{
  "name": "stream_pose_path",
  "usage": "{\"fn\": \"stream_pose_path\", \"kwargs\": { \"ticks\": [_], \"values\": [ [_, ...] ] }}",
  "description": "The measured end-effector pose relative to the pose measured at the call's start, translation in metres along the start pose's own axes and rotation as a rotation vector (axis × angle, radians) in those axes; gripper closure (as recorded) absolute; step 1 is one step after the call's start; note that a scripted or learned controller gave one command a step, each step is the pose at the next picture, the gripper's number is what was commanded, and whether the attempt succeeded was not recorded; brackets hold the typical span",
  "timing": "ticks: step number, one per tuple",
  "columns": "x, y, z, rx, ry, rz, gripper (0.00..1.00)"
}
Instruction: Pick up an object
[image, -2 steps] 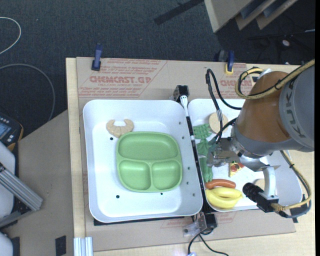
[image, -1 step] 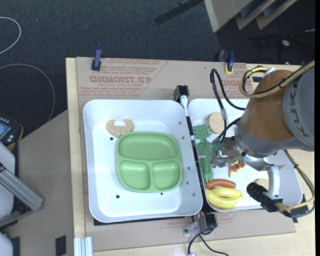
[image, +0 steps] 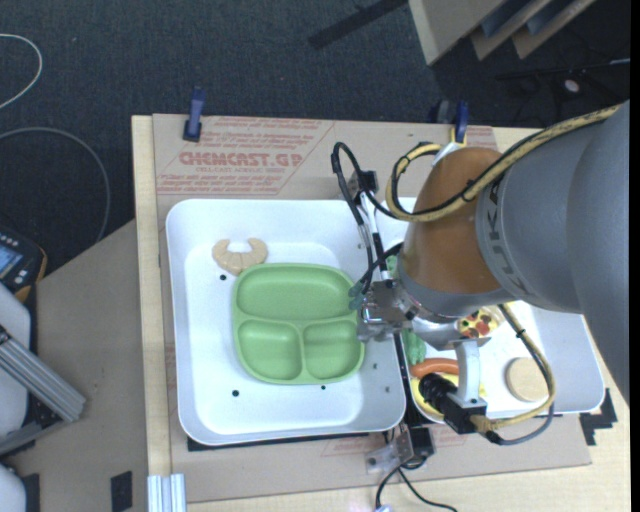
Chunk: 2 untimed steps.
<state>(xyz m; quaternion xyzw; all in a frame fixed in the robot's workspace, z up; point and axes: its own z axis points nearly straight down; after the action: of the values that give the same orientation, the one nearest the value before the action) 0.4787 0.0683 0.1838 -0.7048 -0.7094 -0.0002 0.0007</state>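
Dark carpet all round, with a brown bench (image: 250, 150) in the middle of the frame bearing two white bins side by side. Left bin (image: 195, 330) at centre left, holding a green divided tray (image: 295, 322) that sits slightly right of the bin's middle, its right edge close to the bin's right wall. Bare white floor open along the left wall, along the lower edge, and in a strip at the top. Tan crescent-shaped piece (image: 238, 255) near the upper left of that bin, just beside the tray's upper left corner. Right bin (image: 570, 385) at the right of the frame, largely covered by the grey arm (image: 560, 220) with its orange band (image: 450, 230) coming in from the upper right. Visible in its lower part: a round tan disc (image: 522, 377), an orange piece (image: 435, 368), and a small red and yellow item (image: 480, 323), all crowded near the arm. Gripper (image: 368, 312) low over the dividing wall between the bins, at the tray's right edge; whether jaws apart or together cannot tell, hidden under cables and wrist. Blue clamps (image: 194, 112) at the bench's top edge.
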Motion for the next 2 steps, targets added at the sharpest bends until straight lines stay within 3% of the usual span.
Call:
{"fn": "stream_pose_path", "kwargs": {
  "ticks": [1,2],
  "values": [
    [0.054,0.012,-0.162,-0.020,0.005,-0.003,1.00],
    [0.023,-0.001,-0.033,0.011,-0.003,0.010,1.00]
  ]
}}
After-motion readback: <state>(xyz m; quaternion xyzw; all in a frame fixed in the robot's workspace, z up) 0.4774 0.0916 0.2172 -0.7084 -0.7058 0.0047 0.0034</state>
